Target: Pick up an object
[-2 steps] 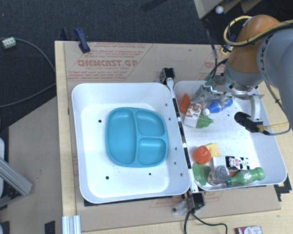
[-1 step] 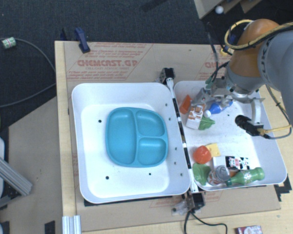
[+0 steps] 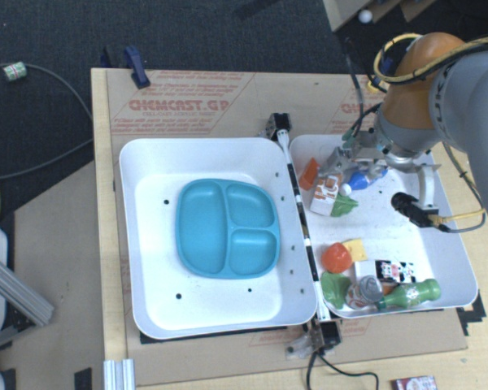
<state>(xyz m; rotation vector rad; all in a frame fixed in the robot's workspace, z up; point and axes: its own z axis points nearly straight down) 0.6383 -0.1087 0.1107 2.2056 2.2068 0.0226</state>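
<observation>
Arm [image 3: 439,80] reaches down into the right bin [image 3: 455,250], tool [image 3: 354,165] over the bin's far clutter, grip state unclear. Beside it, the left bin [image 3: 146,177] holds a blue divided plate [image 3: 226,227].

Robot lab: arm [image 3: 464,80], bench bins [image 3: 146,218].

I see a bench [image 3: 220,96] topped with printed brown cardboard. Two shallow white bins sit on it side by side, touching: the left bin [image 3: 146,218] and the right bin [image 3: 455,258].
</observation>
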